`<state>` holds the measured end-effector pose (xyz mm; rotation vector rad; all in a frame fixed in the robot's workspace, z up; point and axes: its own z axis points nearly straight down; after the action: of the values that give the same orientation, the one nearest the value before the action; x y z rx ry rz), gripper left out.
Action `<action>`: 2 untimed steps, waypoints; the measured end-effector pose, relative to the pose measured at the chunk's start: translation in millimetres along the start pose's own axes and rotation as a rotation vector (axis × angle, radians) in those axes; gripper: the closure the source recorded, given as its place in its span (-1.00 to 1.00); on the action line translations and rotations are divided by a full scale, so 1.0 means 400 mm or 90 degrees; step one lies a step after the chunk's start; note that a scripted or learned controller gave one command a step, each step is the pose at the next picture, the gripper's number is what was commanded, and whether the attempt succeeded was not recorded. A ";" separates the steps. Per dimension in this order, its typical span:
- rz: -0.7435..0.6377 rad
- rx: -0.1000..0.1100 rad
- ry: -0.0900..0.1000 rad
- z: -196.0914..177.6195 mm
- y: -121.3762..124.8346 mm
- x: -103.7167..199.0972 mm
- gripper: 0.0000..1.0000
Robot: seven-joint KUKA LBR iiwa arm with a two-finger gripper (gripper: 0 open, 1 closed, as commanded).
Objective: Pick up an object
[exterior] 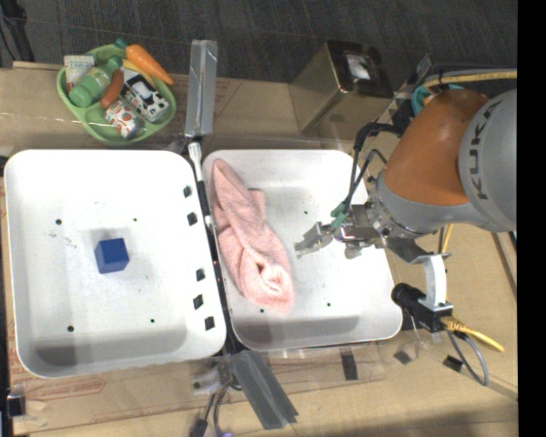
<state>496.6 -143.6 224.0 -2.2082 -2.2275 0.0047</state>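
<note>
The fingers of the gripper (311,238) look a little apart, with nothing between them. They point at the pink cloth (248,240), which lies in the right bin (375,309) near the wall it shares with the left bin (36,280). The gripper sits just beside the cloth, likely lined up to grab it. The cloth is long and thin. Its long way runs from the far end of the bin to the near end, where it bunches up fat. A blue block (112,255) sits well apart from the cloth.
</note>
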 end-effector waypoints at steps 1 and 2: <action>-0.073 -0.001 -0.001 0.323 0.115 0.004 -1.00; -0.113 -0.002 -0.001 0.329 0.218 0.095 -1.00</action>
<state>582.8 -104.5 92.0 -2.0049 -2.4164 0.0024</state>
